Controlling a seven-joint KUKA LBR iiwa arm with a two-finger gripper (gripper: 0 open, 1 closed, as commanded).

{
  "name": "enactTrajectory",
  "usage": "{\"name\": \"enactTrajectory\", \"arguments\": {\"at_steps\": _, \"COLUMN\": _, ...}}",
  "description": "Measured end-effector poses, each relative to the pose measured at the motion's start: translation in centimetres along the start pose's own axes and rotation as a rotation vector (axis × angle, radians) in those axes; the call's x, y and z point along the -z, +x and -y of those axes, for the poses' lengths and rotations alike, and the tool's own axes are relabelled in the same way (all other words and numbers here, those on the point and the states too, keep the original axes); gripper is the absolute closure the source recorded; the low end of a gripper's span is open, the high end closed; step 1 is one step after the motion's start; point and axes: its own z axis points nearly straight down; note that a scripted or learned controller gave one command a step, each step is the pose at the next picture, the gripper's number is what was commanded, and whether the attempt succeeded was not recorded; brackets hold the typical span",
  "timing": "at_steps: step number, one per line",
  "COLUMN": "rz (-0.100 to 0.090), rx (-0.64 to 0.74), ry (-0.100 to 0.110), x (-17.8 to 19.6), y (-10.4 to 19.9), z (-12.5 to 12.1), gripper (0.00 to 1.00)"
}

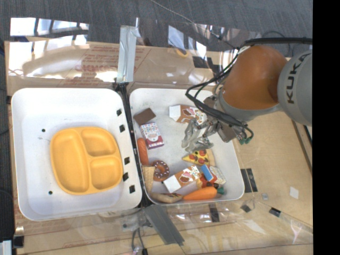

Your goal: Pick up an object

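Observation:
The right bin (159, 97) holds several toy food items: a brown block (144, 115), a small pink-and-white carton (152, 134), an orange sausage-like piece (142, 151), a chocolate donut (160, 169), a pizza slice (198, 156), a carrot (201, 194) and a printed packet (182, 112). My gripper (195, 137) hangs over the middle of this bin, just above the pizza slice, its metal fingers pointing down and left. Nothing shows between the fingers.
The left bin (32, 105) holds a yellow divided plate (85, 160). A black divider (127, 137) runs between the bins. The arm's orange band (255, 78) and cables overhang the right bin's far right corner. Cardboard and tape lie behind the bins.

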Motion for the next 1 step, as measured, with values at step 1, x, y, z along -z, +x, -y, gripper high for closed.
{"name": "enactTrajectory", "arguments": {"at_steps": 1, "rz": 0.009, "rx": 0.125, "ry": 0.003, "x": 1.99, "y": -7.37, "z": -2.35, "gripper": 1.00}}
